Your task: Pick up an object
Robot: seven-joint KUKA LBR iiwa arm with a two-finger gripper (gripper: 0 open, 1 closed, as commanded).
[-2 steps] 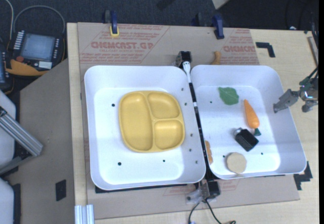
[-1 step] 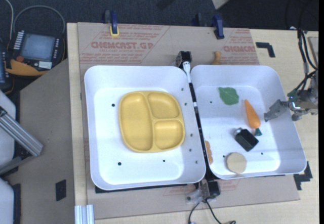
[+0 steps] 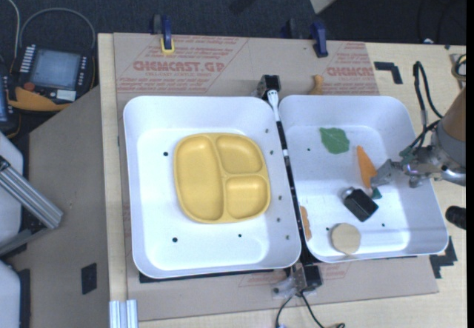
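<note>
The right bin (image 3: 415, 230) holds a green leafy piece (image 3: 335, 140) at its back, an orange carrot-like stick (image 3: 365, 164) in the middle, a small black block (image 3: 361, 203) lying tilted, and a round tan disc (image 3: 345, 238) near the front wall. My gripper (image 3: 384, 174) reaches in low from the right. Its tip is just right of the orange stick and just above and to the right of the black block. Nothing is visibly held in it.
In the left bin (image 3: 148, 230) lies a yellow three-compartment plate (image 3: 221, 175). Clamps and a black bracket (image 3: 269, 86) sit along the bins' back edge. Cables (image 3: 422, 89) run over the bench at the right. A small orange bit (image 3: 305, 221) lies by the divider.
</note>
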